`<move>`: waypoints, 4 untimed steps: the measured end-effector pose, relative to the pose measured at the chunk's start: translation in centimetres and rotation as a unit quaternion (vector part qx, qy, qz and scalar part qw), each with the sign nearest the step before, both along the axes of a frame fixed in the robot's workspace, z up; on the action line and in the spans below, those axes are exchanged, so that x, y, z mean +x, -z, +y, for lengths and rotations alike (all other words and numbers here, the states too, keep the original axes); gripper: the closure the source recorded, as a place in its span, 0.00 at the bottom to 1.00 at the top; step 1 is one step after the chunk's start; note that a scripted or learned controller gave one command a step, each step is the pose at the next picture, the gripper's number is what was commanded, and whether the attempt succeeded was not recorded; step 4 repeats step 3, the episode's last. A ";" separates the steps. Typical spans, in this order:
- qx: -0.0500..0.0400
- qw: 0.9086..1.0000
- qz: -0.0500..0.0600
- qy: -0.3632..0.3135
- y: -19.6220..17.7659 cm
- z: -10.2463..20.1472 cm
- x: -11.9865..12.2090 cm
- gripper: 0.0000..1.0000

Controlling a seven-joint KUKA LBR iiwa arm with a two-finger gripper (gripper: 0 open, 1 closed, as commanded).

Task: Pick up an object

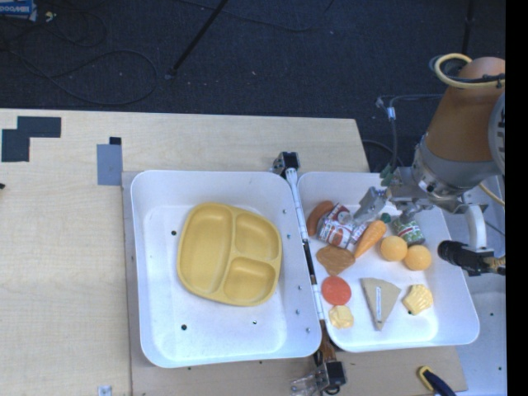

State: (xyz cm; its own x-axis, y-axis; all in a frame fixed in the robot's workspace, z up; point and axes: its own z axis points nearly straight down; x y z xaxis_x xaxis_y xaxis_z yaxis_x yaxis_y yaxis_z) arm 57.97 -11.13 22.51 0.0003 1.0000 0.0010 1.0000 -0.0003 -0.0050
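Plastic toy food crowds the right bin (462,324): near the front a grey wedge (379,300), farther back a carrot (370,238) beside a striped packet (334,225). Above them the jaws (371,203) hang in the approach step; whether they are parted I cannot tell, and next they must drop squarely onto one piece.

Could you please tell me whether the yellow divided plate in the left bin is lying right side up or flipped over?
Right side up: the yellow divided plate lies flat in the left bin, its three compartments facing upward with nothing in them.

Grey arm (462,159) — orange band, yellow cable.
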 end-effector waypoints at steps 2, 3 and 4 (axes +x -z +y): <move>0.001 1.000 0.001 0.002 12.8 2.2 2.7 1.00; 0.000 1.000 0.000 -0.001 2.3 8.6 -1.2 1.00; 0.000 1.000 0.000 -0.001 2.3 8.6 -1.2 1.00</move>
